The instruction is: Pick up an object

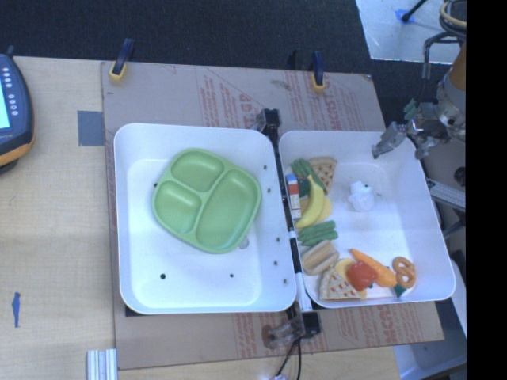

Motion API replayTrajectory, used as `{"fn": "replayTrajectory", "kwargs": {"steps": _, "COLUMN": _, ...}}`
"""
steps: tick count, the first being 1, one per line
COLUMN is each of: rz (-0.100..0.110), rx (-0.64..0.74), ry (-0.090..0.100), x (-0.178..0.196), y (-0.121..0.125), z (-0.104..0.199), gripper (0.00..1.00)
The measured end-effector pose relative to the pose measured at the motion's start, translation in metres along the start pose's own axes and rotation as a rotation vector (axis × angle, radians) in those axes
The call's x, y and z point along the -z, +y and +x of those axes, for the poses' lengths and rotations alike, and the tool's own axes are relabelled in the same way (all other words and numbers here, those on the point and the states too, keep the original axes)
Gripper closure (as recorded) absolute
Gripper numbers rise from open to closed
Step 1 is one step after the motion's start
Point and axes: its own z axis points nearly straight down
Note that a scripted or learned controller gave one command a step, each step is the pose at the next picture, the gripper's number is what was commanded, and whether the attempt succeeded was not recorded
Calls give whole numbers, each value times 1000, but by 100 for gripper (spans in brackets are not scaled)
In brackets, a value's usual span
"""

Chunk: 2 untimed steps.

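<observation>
The right bin (424, 204) holds several toy foods: a yellow banana (315, 205), a green bean pod (317, 233), a small white piece (361, 195), a carrot (374, 265), a red tomato (360, 276), a pretzel (403, 270), a waffle wedge (337, 286) and a bread roll (318, 256). My gripper (402, 144) hangs over the bin's far right corner, above the rim. Its fingers are spread open with nothing between them. The white piece is the nearest item, below and left of the gripper.
A green divided plate (207, 200) lies in the left bin (135, 283). Blue and yellow clamps (317, 71) hold the cardboard sheet at the back. A handheld pendant (12, 109) rests at the far left of the bench.
</observation>
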Motion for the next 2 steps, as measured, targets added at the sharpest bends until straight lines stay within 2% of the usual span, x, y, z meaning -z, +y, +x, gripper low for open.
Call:
{"fn": "replayTrajectory", "kwargs": {"steps": 1, "rz": 11, "rx": -1, "ry": 4, "x": -65, "y": -64, "z": 20, "gripper": 0}}
{"fn": "replayTrajectory", "kwargs": {"steps": 2, "rz": 12, "rx": -7, "ry": 4, "x": -116, "y": -167, "z": -7, "gripper": 0}}
